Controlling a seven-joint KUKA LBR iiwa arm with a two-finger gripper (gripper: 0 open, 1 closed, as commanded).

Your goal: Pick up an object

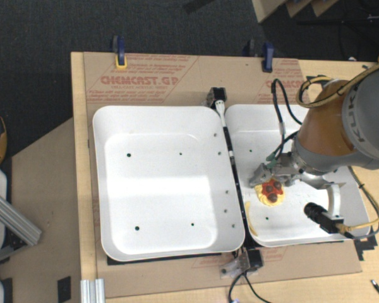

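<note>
Directly under gripper (270, 180): yellow-red object (271, 195), right bin (252, 128).

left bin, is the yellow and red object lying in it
No, the yellow and red object lies in the right bin, just under the tool; the left bin is beside it.

Left of the end effector (271, 180) lies the left white bin (114, 169). Two blue clamps (119, 45) grip the worktop (82, 93) edge beyond it.
</note>
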